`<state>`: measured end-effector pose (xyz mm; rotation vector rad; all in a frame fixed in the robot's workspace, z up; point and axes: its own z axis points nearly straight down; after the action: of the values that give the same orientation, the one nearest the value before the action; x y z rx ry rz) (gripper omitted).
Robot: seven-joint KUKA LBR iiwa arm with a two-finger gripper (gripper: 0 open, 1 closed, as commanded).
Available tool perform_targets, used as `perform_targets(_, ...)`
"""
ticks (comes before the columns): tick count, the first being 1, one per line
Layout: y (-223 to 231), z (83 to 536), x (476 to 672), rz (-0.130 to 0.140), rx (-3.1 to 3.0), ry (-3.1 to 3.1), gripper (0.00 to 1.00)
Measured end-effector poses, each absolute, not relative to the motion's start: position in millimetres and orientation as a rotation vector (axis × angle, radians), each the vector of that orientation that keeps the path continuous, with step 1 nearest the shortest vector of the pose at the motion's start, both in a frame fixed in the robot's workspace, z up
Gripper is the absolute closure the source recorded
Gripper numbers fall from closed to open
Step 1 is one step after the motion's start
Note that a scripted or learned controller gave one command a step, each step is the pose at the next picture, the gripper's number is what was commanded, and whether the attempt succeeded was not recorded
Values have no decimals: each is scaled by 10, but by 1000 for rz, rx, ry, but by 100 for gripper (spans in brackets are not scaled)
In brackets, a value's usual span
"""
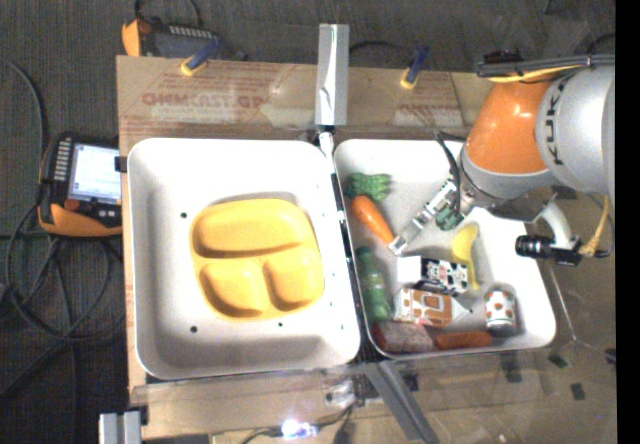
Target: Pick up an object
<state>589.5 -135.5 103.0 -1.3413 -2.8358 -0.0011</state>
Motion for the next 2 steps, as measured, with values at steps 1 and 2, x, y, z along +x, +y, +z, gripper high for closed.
perform_targets(1,-1162,889,6335,-4,-1265,-2888,0)
perform_targets(2,-1166,959,6352,-9,-1271,-2890,100)
